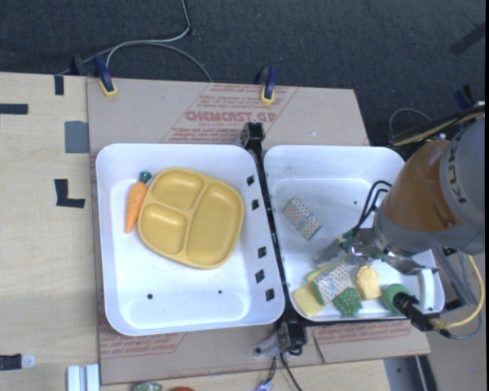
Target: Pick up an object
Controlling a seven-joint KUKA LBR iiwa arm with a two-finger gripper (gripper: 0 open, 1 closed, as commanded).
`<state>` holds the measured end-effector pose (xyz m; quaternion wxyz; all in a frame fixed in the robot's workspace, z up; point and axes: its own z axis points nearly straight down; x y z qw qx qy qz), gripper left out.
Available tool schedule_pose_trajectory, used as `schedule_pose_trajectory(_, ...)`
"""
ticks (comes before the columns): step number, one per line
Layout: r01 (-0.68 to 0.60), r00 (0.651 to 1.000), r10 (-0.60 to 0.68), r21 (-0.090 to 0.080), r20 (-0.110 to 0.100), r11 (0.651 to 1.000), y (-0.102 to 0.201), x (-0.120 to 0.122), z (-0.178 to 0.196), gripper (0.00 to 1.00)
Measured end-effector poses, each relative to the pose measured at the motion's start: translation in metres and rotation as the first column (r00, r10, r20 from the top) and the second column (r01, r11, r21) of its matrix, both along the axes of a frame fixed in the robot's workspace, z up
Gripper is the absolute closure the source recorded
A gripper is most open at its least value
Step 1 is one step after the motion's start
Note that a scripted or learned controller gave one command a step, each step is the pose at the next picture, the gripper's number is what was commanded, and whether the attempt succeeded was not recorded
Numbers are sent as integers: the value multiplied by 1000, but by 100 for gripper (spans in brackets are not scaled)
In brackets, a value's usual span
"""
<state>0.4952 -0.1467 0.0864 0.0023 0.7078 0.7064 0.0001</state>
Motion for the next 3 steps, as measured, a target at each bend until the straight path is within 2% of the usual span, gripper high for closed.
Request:
schedule_pose_trajectory(1,-2,1000,2,1,2,1000,1,1,10,100)
schedule_pose_trajectory(2,-5,1000,5,3,-2,1000,40,67,80,100)
schedule_pose_trajectory(3,-4,1000,4,4,-4,1000,101,62,117,100)
